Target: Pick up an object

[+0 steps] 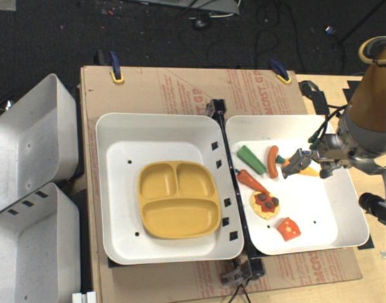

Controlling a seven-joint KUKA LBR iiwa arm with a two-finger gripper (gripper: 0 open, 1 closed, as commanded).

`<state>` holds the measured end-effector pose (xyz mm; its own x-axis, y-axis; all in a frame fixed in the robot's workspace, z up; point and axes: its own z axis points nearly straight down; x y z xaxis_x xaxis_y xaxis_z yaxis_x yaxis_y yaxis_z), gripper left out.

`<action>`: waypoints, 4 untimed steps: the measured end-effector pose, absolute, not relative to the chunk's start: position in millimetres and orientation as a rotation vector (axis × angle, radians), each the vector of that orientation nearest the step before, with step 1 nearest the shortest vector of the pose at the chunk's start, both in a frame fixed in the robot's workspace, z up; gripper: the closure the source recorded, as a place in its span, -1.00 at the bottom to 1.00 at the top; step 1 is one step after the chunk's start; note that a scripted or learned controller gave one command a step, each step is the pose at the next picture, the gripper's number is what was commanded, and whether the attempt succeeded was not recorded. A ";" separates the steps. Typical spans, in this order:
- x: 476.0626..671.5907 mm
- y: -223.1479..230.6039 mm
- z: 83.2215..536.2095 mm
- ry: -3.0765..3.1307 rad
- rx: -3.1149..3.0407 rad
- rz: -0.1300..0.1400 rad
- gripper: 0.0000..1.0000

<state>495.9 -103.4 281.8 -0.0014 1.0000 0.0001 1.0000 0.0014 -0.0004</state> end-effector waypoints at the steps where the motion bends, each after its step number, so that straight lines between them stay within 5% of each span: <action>1: 502.6 -109.4 224.2 -2.215 -2.220 0.006 -1.00; 3: 501.2 -107.1 95.9 -2.214 -2.219 0.006 -1.00; 4: 503.4 -107.7 110.8 -2.218 -2.227 -0.002 1.00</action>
